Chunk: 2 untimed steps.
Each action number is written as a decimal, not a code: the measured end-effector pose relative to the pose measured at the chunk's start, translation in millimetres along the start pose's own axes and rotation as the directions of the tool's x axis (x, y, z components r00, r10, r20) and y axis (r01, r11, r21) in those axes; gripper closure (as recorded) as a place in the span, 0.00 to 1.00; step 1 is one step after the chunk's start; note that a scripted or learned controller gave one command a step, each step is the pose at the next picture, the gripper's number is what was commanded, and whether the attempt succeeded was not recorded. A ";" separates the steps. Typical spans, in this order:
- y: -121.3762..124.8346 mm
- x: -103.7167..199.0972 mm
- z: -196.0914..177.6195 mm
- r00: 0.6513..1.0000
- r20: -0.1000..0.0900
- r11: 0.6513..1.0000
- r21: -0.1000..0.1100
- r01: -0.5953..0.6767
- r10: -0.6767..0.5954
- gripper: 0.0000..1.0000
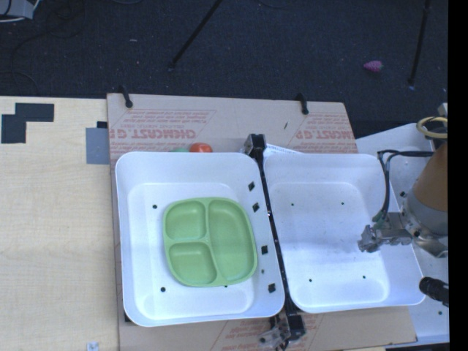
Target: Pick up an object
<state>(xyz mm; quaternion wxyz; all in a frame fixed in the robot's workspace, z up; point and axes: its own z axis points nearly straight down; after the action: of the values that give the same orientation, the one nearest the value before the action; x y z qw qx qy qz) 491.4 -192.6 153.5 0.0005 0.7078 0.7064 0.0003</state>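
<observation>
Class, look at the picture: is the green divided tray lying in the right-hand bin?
No, the green divided tray lies flat in the left bin; the end effector is over the right bin.

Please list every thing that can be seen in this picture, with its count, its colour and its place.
divided plate: one, light green, three compartments, lying flat in the left bin
left bin: one, white, shallow, on the cardboard sheet
right bin: one, white, shallow, beside the left bin
small round object: one, red-orange, behind the back rim of the left bin, partly hidden
cardboard sheet: one, brown with red print, under both bins
wooden bench top: one, pale, left of the bins
small object on the floor: one, pink-purple, on the dark floor at the back right
arm: one, grey with an orange band, at the right edge
gripper: one, grey, over the right side of the right bin
</observation>
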 end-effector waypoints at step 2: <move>0.8 3.9 -83.0 1.000 0.000 1.000 0.001 0.003 -0.003 1.00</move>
<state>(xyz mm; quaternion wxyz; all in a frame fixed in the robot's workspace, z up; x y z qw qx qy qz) 492.1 -188.7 236.5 0.0003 0.7067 0.7075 0.0002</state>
